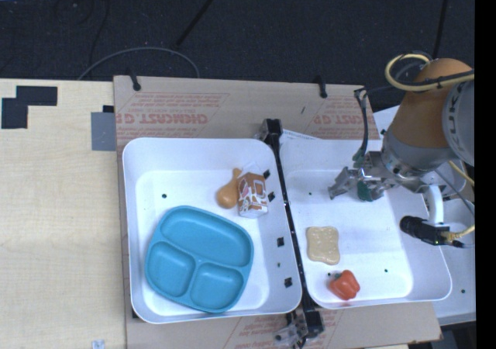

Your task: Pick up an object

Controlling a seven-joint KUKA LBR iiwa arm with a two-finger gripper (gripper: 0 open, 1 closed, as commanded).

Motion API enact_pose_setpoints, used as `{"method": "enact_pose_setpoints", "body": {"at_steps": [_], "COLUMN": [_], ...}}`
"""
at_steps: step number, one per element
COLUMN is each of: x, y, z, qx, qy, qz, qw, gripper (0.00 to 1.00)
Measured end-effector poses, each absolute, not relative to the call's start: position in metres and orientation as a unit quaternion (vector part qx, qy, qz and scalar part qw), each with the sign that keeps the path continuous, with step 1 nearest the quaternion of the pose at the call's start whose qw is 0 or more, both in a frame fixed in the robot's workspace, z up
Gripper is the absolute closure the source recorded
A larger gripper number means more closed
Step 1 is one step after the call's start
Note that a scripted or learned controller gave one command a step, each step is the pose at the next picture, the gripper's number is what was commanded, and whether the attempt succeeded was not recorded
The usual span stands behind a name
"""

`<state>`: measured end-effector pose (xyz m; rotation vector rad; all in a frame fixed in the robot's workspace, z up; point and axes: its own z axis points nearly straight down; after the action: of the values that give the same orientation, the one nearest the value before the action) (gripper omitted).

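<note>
My gripper [358, 184] hangs over the back middle of the right bin [391, 281], below the grey arm with its orange band. A beige toast-shaped piece [323, 245] lies in that bin, in front of the gripper and a little to its left. A small red object [345, 285] rests near the bin's front edge. In the left bin [138, 184] lie a blue divided plate [200, 258], an orange drumstick-shaped toy [229, 191] and a small brown and white carton [252, 194].
A black divider [285, 223] runs between the two bins. A black cable fitting [423, 229] sticks out from the arm over the right bin's right side. Cardboard lies under the bins, with a pale wooden bench top [54, 223] to the left.
</note>
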<state>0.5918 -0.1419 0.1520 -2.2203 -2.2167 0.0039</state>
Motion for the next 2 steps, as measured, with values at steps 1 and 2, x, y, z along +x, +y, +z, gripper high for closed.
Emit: {"method": "enact_pose_setpoints", "body": {"at_steps": [1, 2], "x": [0.594, 0.593], "y": [-0.143, -0.144], "z": [0.090, 0.102], "qx": [-0.707, -0.708], "qy": [-0.707, -0.706], "qz": [0.0014, 0.0016], "qw": [0.002, 0.002], "gripper": [0.00, 1.00]}}
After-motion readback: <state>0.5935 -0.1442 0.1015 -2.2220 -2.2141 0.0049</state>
